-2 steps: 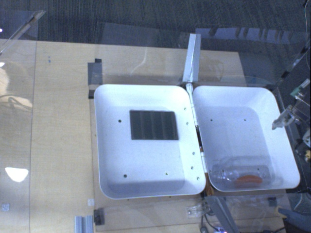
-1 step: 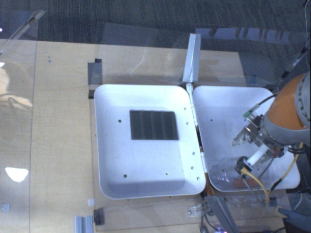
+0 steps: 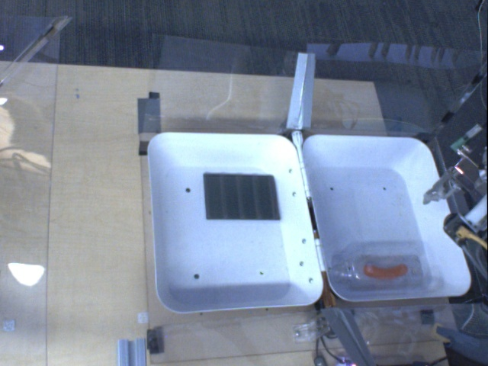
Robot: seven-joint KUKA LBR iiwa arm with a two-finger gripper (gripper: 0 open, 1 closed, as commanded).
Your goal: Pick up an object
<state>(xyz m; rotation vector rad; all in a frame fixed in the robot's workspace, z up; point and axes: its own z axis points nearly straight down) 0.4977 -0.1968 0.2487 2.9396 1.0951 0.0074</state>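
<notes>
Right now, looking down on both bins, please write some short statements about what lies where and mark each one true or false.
1. A dark ribbed rectangular pad lies in the left bin. True.
2. The clear bottle with something orange inside it lies in the left bin. False: it lies in the right bin, near that bin's front edge.
3. The bottle stands upright. False: it lies on its side.
4. The two bins sit side by side, their inner edges close together. True.
5. The tool is closed on the bottle. False: the bottle lies in the bin with nothing touching it.
</notes>
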